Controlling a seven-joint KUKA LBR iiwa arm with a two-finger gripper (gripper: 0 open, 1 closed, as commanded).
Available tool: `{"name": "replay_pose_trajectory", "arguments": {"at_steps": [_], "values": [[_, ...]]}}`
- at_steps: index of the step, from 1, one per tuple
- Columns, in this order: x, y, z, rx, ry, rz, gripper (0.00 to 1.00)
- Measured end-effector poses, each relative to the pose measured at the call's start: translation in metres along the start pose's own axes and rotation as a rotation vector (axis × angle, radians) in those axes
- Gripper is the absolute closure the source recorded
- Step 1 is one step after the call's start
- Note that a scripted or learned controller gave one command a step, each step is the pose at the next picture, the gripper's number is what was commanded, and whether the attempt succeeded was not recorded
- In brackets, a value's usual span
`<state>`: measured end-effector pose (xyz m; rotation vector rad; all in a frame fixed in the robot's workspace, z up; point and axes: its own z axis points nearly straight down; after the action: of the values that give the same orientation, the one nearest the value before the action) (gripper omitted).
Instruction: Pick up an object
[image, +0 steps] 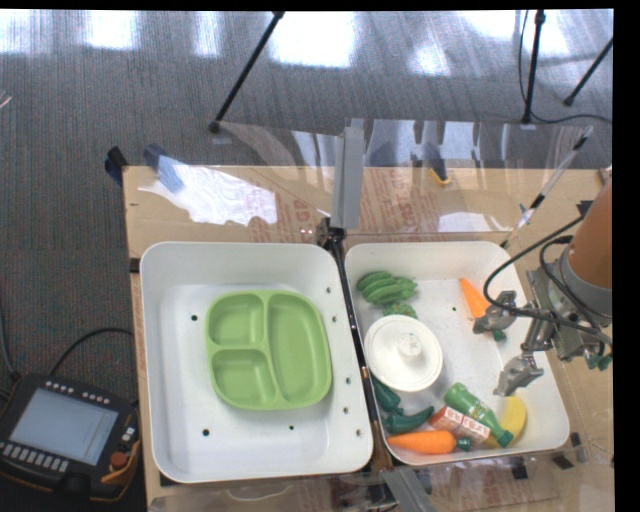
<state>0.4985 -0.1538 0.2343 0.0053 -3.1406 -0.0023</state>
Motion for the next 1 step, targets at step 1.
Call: {"name": "replay_pose_trajectory", "arguments": {"at_steps": [1], "values": [[-0.0167, -0.0580, 0.1476, 0.000, -0.001, 0.005, 0.00]]}}
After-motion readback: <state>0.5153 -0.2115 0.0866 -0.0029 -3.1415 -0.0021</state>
